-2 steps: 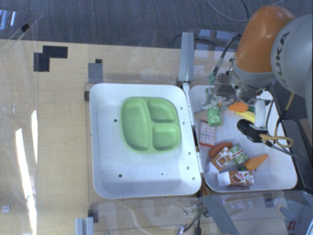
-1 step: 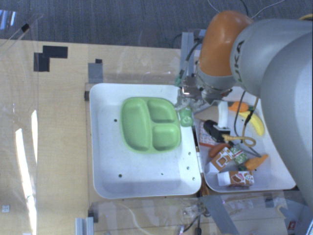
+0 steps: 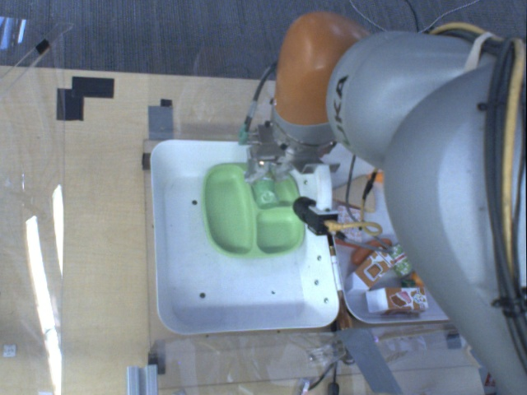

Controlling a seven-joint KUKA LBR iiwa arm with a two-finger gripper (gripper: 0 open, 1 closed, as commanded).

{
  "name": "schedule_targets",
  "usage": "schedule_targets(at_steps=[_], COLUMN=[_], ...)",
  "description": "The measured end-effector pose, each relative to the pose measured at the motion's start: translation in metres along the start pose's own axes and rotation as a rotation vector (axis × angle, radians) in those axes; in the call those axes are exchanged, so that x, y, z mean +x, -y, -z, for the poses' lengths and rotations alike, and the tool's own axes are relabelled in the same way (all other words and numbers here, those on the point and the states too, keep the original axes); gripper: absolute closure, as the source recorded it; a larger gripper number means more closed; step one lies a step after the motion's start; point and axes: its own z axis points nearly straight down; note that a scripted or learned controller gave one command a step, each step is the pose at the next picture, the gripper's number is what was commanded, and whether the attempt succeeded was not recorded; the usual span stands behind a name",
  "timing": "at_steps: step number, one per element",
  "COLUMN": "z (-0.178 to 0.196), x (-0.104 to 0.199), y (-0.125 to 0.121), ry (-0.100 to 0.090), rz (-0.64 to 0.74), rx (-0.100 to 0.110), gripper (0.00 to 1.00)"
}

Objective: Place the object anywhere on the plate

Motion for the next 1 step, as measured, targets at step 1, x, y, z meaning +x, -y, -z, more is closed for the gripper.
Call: schedule_targets(at_steps=[1], z=[0.0001], x=[-0.0001], y=[-0.0001], ry=[0.000], rz=[0.000], rx=[-0.001], gripper=[0.00])
